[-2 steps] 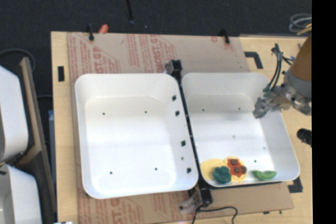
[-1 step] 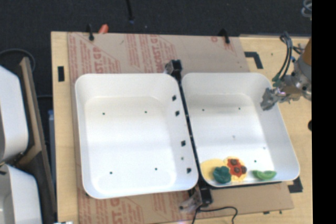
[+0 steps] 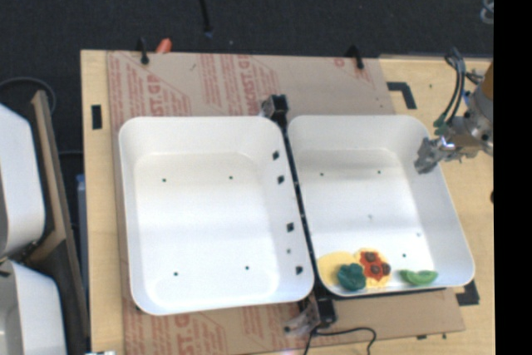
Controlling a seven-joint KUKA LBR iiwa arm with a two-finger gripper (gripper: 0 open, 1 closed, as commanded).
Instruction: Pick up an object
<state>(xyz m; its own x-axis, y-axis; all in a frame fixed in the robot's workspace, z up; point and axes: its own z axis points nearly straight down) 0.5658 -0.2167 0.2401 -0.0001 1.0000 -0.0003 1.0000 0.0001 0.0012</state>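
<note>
Along the near wall of the right bin [image 3: 432, 204] lie a few small objects: a dark green lump [image 3: 350, 277] on a yellow flat piece [image 3: 331, 267], an orange and dark piece [image 3: 375, 263], and a bright green piece [image 3: 418, 276]. My gripper [image 3: 429, 155] hangs at the right bin's far right rim, well away from those objects. Nothing is visible between its fingers.
The left bin [image 3: 133, 179] sits beside the right one, joined by a black divider with clips [image 3: 287, 179]. Both rest on a cardboard sheet [image 3: 208, 83] on the bench. White equipment [image 3: 21, 204] stands at the left edge.
</note>
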